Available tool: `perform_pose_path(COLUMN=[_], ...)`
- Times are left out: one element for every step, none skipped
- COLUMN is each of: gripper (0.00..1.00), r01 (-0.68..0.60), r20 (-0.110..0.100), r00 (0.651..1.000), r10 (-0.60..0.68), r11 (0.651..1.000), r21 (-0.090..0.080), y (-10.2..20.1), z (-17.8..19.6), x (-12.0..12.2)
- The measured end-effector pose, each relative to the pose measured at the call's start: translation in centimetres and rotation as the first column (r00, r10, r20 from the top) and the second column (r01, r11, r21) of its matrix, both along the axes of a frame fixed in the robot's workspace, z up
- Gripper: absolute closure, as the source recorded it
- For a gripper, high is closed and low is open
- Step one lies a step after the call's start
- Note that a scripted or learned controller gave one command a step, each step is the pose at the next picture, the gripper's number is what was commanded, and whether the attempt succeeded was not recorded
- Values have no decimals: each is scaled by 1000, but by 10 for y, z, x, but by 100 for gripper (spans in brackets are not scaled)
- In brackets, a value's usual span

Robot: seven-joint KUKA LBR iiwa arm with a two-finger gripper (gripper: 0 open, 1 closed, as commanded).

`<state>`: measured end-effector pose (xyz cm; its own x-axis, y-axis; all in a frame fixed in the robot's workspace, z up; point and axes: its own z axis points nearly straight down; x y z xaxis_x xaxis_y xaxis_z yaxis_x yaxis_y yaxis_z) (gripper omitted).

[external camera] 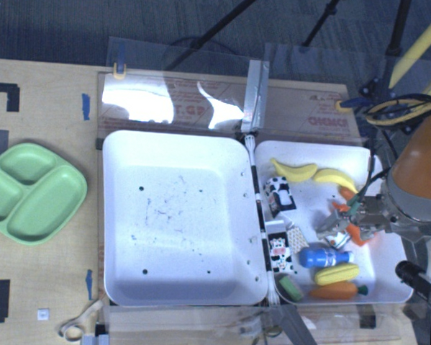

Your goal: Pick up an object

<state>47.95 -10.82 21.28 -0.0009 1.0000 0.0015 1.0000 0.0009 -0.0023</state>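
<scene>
the gripper [336, 226] hangs low in the right bin [314, 153], where the toys crowd together, so it can reach the blue bottle [323, 257] just below it; whether its jaws are apart, i cannot tell.

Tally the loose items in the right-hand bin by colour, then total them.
Yellow: 2, banana and corn-like piece
Orange: 2, carrot and piece by the gripper
Blue: 1, bottle
Green: 1, piece
Total: 6
</scene>
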Motion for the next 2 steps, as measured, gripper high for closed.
perform_pose_path(gripper=[0,0], r01=[165,-192], r20=[3,5], r00=[986,981], r10=[-165,192], r11=[986,981], r21=[-1,-2], y=[-2,-30], z=[-111,-125], x=[51,122])
